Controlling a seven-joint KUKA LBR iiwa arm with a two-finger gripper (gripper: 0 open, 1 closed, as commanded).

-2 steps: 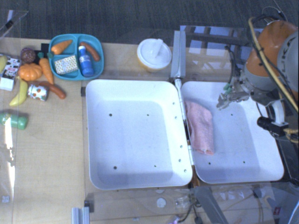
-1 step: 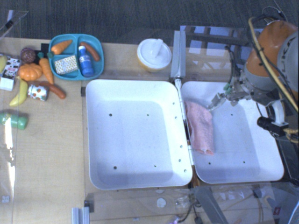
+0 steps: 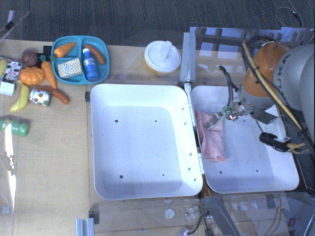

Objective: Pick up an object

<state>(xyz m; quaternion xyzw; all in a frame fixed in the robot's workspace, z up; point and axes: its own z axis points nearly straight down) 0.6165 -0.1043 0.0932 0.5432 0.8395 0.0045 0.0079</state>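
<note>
Tool (image 3: 220, 120) over pink object (image 3: 212, 140) | right bin (image 3: 256, 178) | fingertips indistinct

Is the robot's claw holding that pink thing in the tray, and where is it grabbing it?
Cannot tell. The gripper sits at the top end of the pink object in the right bin, but a grip isn't visible.

I'm watching through one fixed camera looking down at a slant, taking in both white bins (image 3: 139, 141) side by side and the arm (image 3: 285, 77) reaching in from the right.
</note>
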